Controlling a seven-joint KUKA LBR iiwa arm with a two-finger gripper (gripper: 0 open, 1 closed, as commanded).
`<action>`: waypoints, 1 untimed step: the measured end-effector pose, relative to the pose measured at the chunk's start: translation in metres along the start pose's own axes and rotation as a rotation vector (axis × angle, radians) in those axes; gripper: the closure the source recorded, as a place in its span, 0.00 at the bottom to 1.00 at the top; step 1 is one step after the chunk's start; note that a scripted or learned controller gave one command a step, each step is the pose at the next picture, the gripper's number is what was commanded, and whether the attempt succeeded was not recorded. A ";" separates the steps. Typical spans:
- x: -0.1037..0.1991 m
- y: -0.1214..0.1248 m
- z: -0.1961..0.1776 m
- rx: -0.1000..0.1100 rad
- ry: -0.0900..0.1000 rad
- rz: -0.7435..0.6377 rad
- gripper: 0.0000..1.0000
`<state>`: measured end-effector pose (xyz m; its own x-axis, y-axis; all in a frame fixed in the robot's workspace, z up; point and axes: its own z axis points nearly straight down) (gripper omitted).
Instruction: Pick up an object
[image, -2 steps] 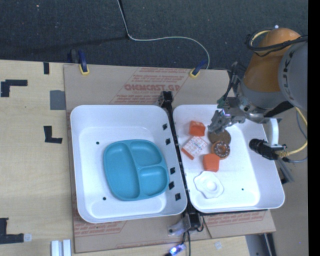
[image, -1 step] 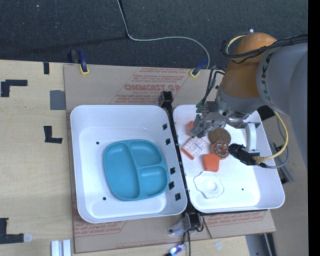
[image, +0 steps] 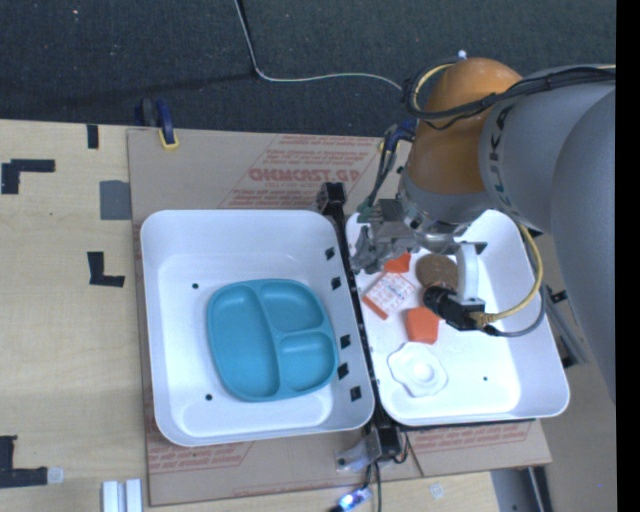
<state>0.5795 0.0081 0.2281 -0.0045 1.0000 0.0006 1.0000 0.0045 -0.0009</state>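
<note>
My gripper (image: 378, 247) hangs low over the far left part of the right bin (image: 520, 400), close to the wall between the bins. Just below it lie a small orange piece (image: 398, 263) and a red-and-white packet (image: 388, 293). A brown round object (image: 436, 270) sits to the right of these, partly under the wrist. Nearer the front lie an orange block (image: 422, 325) and a white round lid-like object (image: 417, 370). I see nothing lifted by the gripper.
The left bin (image: 170, 250) holds a blue divided plate (image: 272, 335). A black-and-yellow cable (image: 500, 318) loops off the wrist over the right bin. The bulky grey arm (image: 570, 170) covers the bin's far right corner.
</note>
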 end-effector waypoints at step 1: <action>0.063 -0.001 0.004 0.002 0.001 -0.002 1.00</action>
